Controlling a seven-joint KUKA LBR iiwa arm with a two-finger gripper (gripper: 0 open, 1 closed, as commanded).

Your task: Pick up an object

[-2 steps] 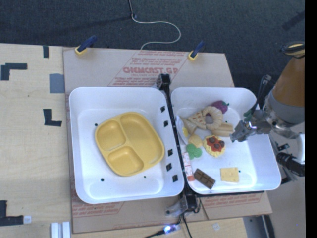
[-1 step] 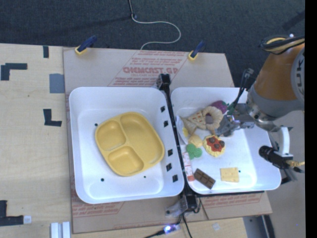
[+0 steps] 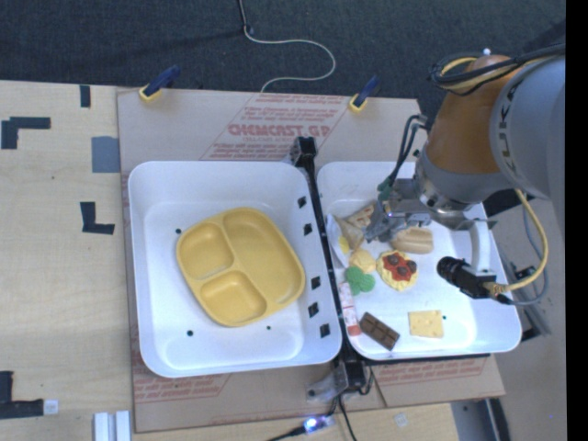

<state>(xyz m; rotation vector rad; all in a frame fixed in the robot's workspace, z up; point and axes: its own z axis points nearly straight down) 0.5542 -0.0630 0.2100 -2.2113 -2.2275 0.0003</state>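
Gripper (image 3: 381, 222) low in right bin (image 3: 478, 338), at eleven o'clock from pizza (image 3: 398, 269); finger state unclear.

Toys (image 3: 397, 269) crowd right bin (image 3: 478, 338); corner bare.

Robotics lab: KUKA arm (image 3: 496, 127) over taped cardboard bench (image 3: 276, 127) w/ white bins (image 3: 147, 246), loose cables (image 3: 285, 49).

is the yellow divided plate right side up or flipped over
Right side up. The yellow divided plate lies flat in the left bin, its three hollow compartments facing up and nothing in them.
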